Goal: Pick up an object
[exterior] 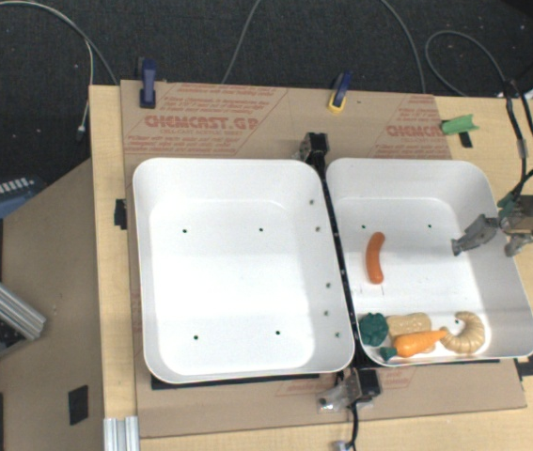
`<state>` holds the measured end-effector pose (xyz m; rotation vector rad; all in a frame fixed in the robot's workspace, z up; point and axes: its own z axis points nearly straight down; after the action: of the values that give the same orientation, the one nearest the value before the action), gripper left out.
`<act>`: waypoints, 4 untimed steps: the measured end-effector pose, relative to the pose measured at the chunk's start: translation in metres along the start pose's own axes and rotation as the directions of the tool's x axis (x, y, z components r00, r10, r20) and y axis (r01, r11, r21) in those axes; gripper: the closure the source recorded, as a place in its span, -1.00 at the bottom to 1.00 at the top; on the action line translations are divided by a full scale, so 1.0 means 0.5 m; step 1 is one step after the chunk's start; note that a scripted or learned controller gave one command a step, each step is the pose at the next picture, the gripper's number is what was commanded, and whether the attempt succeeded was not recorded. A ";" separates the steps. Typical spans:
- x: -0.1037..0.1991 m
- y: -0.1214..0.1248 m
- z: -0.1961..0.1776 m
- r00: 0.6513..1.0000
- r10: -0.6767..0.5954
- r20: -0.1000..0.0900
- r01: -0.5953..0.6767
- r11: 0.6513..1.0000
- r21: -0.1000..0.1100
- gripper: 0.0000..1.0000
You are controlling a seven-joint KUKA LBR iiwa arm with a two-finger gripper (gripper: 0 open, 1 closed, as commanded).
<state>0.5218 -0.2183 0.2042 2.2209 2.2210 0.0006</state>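
Camera view
Bench: brown board with red print, carrying two shallow white bins side by side.
Left bin: white, with small dark dots on its floor.
Right bin: white, holding all the loose things.
Sausage: orange-red, lying lengthwise near the middle of the right bin, a little to its left, apart from the other things.
Green piece: dark green lump in the near left corner of the right bin.
Tan piece: pale lump just right of the green piece, touching the carrot.
Carrot: orange, lying along the near wall below the tan piece.
Curled piece: beige, ribbed, bent in an arc at the right end of the near row.
Gripper: at the right rim of the right bin, its grey finger pointing left and down over the bin floor; nothing is between the fingers, and how wide they stand I cannot tell.
Clamps: a blue one and a yellow-and-blue one on the far edge of the board.
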 end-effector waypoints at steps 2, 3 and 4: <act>0.177 0.197 0.242 1.000 -0.006 -0.002 0.006 1.000 0.002 -1.00; 0.214 0.128 0.239 1.000 -0.001 -0.001 0.001 1.000 0.001 -1.00; 0.181 0.145 0.079 1.000 0.000 0.001 0.000 1.000 -0.006 -1.00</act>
<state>0.5943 -0.1277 0.1645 2.2178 2.2171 0.0063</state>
